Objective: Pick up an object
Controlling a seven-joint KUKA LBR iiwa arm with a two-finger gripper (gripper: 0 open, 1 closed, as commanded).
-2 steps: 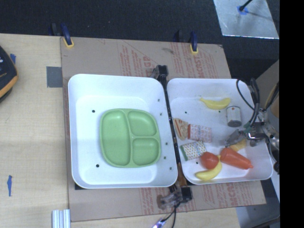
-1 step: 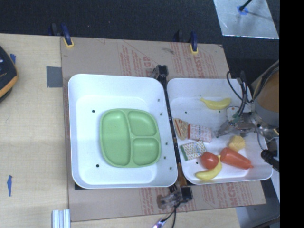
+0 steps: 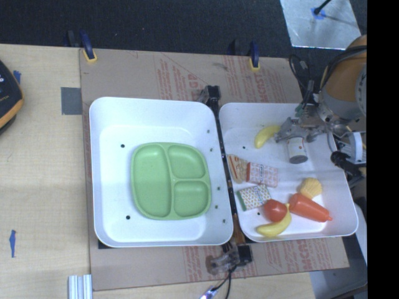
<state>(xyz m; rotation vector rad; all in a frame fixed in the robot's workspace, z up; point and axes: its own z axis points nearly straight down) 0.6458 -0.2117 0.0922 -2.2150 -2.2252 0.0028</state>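
Where the single arm reaches in from the right, its gripper hangs over the upper part of the right bin. Just to the gripper's left in the camera view lies a small banana, close beside it but apparently not touching. The banana's long axis slants from lower left to upper right, its upper tip pointing toward the gripper. This looks the likeliest thing to pick, needing a short shift left and a descent. Whether the gripper is open or closed cannot be told, and nothing is seen held in it. Farther down the bin, well apart, lie packets, a tomato and a second banana. The left bin holds a green plate.
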